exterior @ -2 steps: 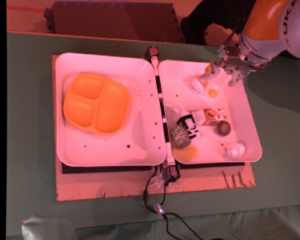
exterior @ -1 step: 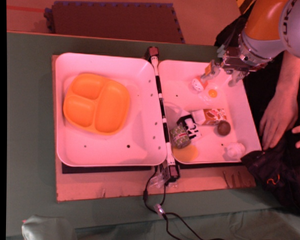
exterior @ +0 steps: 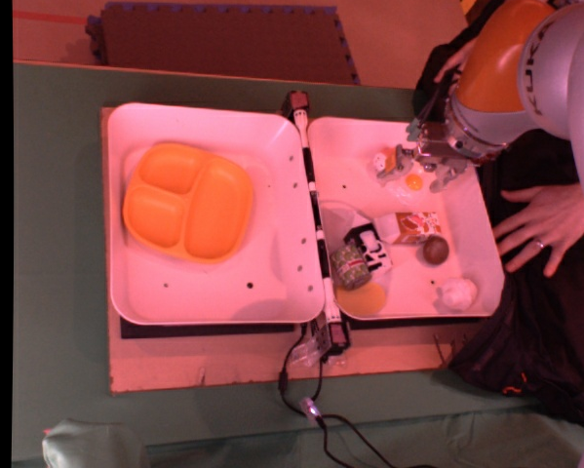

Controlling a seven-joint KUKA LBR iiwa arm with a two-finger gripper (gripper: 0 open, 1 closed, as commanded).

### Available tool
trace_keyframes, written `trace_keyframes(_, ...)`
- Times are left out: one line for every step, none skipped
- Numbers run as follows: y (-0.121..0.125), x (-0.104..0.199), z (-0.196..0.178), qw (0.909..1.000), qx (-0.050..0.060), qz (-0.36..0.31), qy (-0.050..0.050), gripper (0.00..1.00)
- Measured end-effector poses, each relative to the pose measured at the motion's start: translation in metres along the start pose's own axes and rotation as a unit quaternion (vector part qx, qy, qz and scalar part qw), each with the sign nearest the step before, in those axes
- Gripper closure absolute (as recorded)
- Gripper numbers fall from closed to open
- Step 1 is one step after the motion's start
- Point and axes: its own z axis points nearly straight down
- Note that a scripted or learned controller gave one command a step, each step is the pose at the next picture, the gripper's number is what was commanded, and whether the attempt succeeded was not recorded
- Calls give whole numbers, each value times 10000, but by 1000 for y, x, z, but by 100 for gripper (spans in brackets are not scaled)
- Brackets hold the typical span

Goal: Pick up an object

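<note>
Camera view: the candidate objects are all lying in the right bin (exterior: 472,178). A small orange ball (exterior: 413,181) is sitting in the far part of that bin, just beside a small white piece (exterior: 381,162). The gripper (exterior: 423,164) is hovering right over this pair, almost touching the ball. I cannot tell how the gripper is set; its tip is too small and cluttered here, and nothing is visibly held between it.

Nearer the camera, a small printed carton (exterior: 416,225) is lying flat, with a brown round object (exterior: 435,250) just beside it and a white crumpled lump (exterior: 457,293) in the near corner. By the divider, a black-and-white package (exterior: 370,247) is leaning against a green patterned item (exterior: 350,264), with a flat orange disc (exterior: 362,299) below them.

The left bin (exterior: 155,291) is holding an orange divided plate (exterior: 187,202). A person's hand (exterior: 547,224) is resting just outside the right bin.

Judgement: the step in hand is the descent onto the ball. To do it well, the arm should be centring over the ball, keeping clear of the white piece, going down vertically, closing low around the widest part since a round thing will roll, and then lifting straight up.
</note>
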Motion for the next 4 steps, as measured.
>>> trace_keyframes(-3,1,41,10000,-3,-1,1,0)
trace_keyframes(2,2,84,10000,-3,-4,0,0)
trace_keyframes(8,-1,101,10000,-79,-5,-4,0)
trace_keyframes(12,-3,86,9998,-182,8,-38,100)
